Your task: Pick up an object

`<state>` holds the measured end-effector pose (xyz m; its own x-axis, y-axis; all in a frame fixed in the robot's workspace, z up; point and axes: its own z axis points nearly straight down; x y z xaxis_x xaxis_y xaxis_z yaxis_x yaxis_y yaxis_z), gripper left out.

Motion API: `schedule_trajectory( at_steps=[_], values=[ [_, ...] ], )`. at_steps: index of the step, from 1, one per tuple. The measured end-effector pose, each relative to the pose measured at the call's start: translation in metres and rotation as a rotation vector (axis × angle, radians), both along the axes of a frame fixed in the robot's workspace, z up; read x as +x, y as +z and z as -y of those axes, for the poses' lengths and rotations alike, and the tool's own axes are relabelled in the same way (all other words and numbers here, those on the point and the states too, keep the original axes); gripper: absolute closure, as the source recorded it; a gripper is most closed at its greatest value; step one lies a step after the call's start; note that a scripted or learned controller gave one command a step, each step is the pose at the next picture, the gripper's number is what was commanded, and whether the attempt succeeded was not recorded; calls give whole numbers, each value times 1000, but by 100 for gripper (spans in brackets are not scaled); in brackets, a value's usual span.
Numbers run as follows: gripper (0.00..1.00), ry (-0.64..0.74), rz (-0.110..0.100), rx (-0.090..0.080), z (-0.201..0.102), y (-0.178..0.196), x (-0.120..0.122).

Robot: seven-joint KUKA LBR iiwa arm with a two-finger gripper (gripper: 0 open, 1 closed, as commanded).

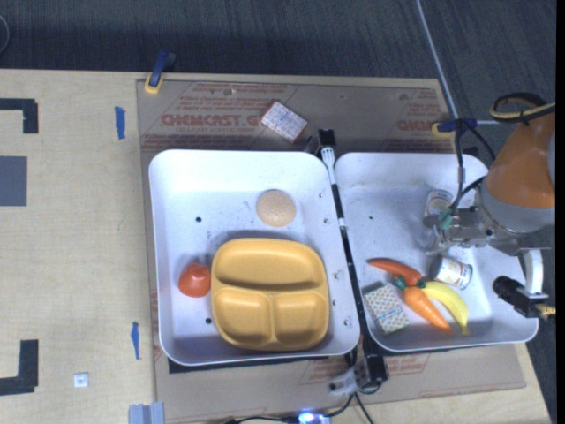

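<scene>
My gripper (443, 223) hangs over the right bin (388, 179), in its right half, below the grey wrist and orange band. Just in front of it lies a small white can (454, 274) on its side. Next to the can are a yellow banana (450, 305), an orange carrot (425, 306) and a thin red chili pepper (393, 269). A checkered packet (386, 307) lies near the bin's front left corner. The view does not show anything held in the gripper.
The left bin (177, 193) holds a large yellow divided tray (268, 291), a red tomato (194, 279) and a round tan bun (276, 208). A small patterned card (283, 121) lies on the board behind the bins. Cables run over the right bin's far edge.
</scene>
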<state>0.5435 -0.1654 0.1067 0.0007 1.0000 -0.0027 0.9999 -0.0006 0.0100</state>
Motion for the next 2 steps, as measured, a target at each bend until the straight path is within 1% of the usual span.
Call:
schedule_trajectory(
  at_steps=[1, 2],
  values=[
    [0, 0, 0, 0, 0, 0, 0],
    [0, 0, -6, 1, -10, -21, -63]
  ],
)
